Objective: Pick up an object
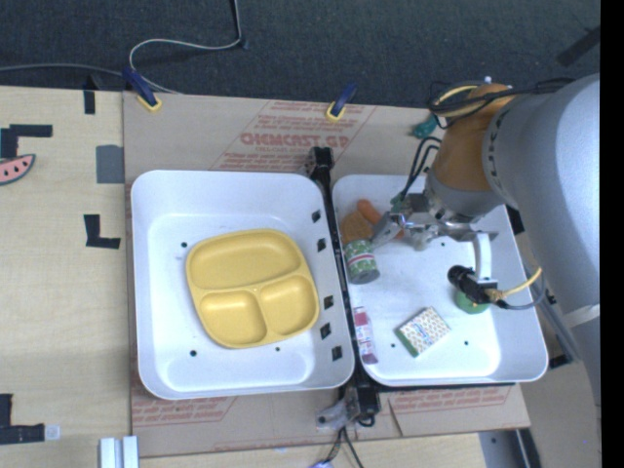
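My gripper hangs low over the upper left part of the right bin. Just left of it lies an orange and brown object, against the bin's left wall. A small green can lies below that, close to the gripper's lower left. Nothing can be seen held in the gripper. Toward the bin's front sits a small patterned box, and a thin red and white tube lies along the left wall. A green object rests at the right, partly hidden.
The left bin holds a yellow divided plate. A black divider runs between the two bins. The arm's grey body covers the right bin's upper right side.
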Controlling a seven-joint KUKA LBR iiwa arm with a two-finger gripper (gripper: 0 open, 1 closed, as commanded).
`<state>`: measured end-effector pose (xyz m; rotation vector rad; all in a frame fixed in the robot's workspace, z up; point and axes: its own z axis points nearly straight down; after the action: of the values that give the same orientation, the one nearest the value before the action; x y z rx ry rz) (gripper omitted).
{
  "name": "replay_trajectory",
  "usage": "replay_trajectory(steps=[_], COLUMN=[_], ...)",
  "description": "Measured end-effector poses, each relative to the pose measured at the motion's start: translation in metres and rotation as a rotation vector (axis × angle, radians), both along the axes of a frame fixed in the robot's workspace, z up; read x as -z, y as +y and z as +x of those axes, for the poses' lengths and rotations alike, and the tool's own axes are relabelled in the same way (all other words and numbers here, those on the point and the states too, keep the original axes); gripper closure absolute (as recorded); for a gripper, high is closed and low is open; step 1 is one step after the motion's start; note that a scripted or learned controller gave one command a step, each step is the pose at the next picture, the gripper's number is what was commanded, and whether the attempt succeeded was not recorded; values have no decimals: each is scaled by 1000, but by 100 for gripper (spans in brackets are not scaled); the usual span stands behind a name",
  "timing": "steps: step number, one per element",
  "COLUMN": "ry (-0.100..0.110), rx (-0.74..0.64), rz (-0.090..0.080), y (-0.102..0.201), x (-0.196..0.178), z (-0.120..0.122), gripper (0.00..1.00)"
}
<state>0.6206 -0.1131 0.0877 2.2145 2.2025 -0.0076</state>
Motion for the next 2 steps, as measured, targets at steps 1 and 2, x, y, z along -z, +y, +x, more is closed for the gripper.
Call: replay_trajectory(steps=[1, 2], ry=[5, 0], rx=[-2, 1], rz=[8, -1], y=[4, -1], x=[-8, -10], z=[0, 0], gripper=[100, 0])
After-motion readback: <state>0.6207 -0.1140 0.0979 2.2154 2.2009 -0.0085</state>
